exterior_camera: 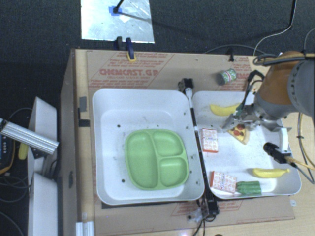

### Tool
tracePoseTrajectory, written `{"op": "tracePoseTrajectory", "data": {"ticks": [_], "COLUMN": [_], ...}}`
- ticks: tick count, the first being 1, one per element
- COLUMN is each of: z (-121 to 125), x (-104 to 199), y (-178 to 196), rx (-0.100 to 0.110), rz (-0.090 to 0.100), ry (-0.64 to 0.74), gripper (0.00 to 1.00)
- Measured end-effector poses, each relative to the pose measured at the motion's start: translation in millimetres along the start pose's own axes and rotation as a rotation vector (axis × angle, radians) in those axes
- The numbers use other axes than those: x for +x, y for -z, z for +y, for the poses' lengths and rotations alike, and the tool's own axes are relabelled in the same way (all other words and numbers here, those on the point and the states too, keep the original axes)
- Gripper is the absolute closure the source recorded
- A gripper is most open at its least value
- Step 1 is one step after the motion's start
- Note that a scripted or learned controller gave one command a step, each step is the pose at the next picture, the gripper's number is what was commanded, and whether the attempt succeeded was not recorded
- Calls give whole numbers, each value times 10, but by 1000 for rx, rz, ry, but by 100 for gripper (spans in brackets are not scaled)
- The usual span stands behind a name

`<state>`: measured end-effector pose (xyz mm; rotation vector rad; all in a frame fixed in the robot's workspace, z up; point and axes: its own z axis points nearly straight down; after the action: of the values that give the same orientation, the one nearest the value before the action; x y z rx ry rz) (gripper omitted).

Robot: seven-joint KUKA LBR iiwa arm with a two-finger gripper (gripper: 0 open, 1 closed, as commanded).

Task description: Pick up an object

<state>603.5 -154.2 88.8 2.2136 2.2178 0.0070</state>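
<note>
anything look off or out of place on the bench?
One thing: a small green-labelled can lies tipped on its side on the board behind the right bin, outside it. The other items sit inside that bin.

Bins (106, 132) white. Left: pale green plate (156, 158). Right: two yellow bananas (222, 109), red-and-white cartons (209, 140), green packet (248, 187), red-orange pizza slice (240, 132). Bench (147, 68) tan, red print.
</note>
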Motion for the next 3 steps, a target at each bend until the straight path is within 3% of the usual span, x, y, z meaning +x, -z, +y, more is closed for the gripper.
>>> {"op": "tracePoseTrajectory", "data": {"ticks": [1, 2, 3], "z": [669, 190, 132], "x": [-325, -419, -94], "y": [453, 370, 160], "rx": [2, 8, 8], "rz": [1, 1, 3], "ry": [2, -1, 2], "gripper": [0, 0, 0]}}
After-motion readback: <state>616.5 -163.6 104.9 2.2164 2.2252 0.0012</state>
